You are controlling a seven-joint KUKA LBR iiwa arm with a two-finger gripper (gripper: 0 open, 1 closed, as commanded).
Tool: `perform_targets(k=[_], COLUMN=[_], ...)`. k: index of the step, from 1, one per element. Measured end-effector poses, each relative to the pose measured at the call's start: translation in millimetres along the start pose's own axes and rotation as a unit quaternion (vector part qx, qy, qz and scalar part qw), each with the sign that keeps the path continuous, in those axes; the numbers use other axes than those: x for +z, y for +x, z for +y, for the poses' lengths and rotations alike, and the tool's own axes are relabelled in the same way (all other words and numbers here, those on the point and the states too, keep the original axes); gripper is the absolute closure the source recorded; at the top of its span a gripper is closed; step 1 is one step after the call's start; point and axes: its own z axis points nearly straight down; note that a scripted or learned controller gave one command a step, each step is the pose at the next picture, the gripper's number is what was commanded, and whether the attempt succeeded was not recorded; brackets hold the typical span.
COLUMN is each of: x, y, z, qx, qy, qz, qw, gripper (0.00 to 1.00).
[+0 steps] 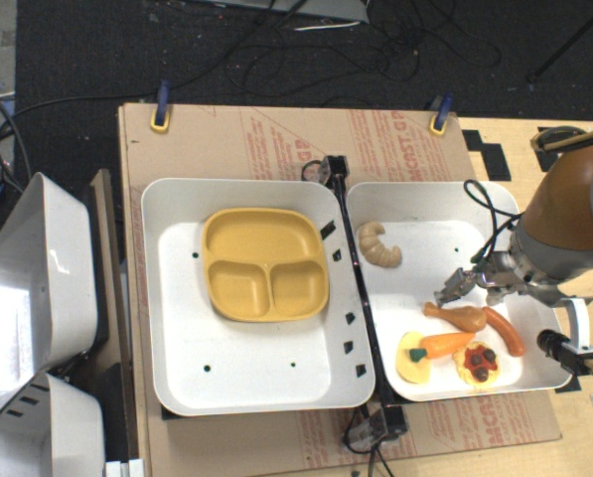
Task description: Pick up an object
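Observation:
The right bin (415, 207) holds toy food. A tan croissant (378, 244) lies near its left wall. Lower right lie a brown drumstick (457, 316), an orange sausage (505, 331), a carrot (445, 344) across a yellow slice (412, 361), and a small pizza piece with red toppings (479, 363). My gripper (460, 285) reaches in from the right and hangs just above the drumstick's upper end, tilted down to the left. Nothing shows between its tips.
A yellow three-compartment plate (266, 264) sits in the left bin (172, 296). The grey arm with its orange band (566, 212) covers the right bin's right edge. Clamps (160, 117) and cables lie at the bench's far side.

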Motion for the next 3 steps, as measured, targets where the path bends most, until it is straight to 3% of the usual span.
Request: perform_targets(k=[1, 2, 3], x=[22.4, 11.9, -50.9], y=[-0.1, -0.4, -0.5], z=[2.1, 2.6, 1.8], qx=[0.001, 0.000, -0.002], qy=[-0.004, -0.005, -0.003], qz=[0.000, -0.002, -0.001], qw=[1.0000, 1.0000, 1.0000], gripper=[0.00, 1.00, 1.00])
